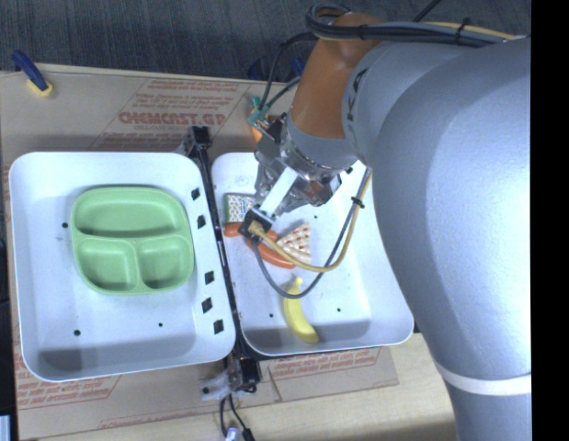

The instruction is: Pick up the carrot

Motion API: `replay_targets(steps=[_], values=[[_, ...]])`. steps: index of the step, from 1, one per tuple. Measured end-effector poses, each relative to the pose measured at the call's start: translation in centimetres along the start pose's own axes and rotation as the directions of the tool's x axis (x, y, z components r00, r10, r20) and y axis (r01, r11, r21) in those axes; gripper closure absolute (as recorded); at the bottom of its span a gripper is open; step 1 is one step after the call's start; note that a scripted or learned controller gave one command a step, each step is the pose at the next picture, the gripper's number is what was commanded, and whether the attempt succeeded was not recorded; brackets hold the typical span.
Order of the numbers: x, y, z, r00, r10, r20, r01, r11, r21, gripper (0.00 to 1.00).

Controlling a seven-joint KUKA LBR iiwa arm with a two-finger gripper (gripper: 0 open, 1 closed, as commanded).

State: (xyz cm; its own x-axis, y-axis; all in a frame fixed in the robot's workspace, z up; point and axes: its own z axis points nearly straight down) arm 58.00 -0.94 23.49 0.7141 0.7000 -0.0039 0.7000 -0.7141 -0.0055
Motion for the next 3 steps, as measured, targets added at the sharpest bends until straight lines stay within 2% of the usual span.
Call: replay_targets(steps=[1,2,3], values=[[4.8,1.0,-0.3,0.955,0.297,-0.002,-0.297,0.955,-0.001,1.00],[4.8,1.0,-0.3,0.955,0.296,-0.001,-0.296,0.955,0.000,0.00],[5.0,2.9,4.4,0.911,0.412,0.001,-0.412,0.911,0.000,0.00]])
